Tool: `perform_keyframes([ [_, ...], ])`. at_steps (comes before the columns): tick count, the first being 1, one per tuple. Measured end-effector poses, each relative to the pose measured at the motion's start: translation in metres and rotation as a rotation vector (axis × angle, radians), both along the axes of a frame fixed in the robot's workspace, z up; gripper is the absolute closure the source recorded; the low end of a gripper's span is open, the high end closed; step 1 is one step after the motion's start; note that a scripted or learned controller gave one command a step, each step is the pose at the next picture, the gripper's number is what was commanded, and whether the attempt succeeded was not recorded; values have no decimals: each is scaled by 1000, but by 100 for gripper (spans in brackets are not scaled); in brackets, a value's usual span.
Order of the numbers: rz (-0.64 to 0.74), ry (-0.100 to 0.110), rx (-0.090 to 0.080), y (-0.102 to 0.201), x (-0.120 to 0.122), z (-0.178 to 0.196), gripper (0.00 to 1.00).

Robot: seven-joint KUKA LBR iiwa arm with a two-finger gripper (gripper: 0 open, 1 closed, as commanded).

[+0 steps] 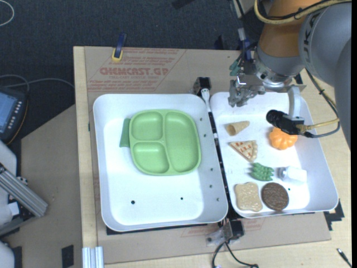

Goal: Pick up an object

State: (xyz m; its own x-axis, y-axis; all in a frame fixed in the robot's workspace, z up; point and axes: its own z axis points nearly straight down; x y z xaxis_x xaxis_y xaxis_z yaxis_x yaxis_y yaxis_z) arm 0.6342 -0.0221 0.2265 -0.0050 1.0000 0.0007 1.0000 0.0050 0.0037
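Note:
My gripper (241,98) hangs over the far left corner of the right bin (323,175), with nothing between its fingers. In that bin lie a small tan wedge (236,128), a waffle-patterned slice (245,149), an orange pumpkin-like piece (283,139), a green leafy piece (261,172), a white and grey item (293,175), a tan toast slice (248,197) and a brown round patty (275,196). The tan wedge lies a little nearer the camera than the fingertips.
The left bin (111,194) holds a green divided plate (165,142) with three compartments. A raised divider (215,144) separates the two bins. The arm's grey body and orange band (290,21) fill the upper right above the right bin.

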Motion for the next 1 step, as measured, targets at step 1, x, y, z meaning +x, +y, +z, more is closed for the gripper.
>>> perform_keyframes([
  [1, -2, -1, -1, 34, 19, 8, 100],
])
